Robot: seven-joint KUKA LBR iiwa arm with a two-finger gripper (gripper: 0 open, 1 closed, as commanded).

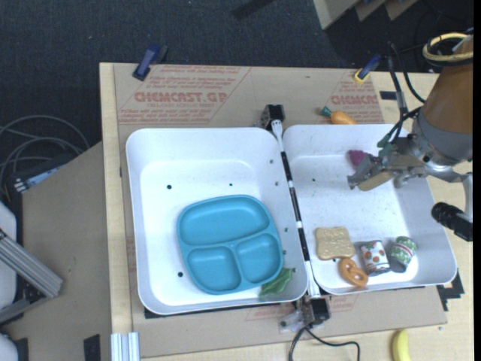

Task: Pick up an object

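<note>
Gripper (366, 177) over far part of right bin (443, 265), fingers spread open, nothing between them. Purple object (356, 157) just beside fingertips, far side, contact unclear. Near end of right bin: cracker (333, 241), pretzel (352, 271), small can (373, 256), green-white object (403, 252) in a row. Left bin (150, 164) holds blue divided tray (228, 242), green leaf item (276, 284) at its near right corner. Counter (180, 96) under both bins.
</note>
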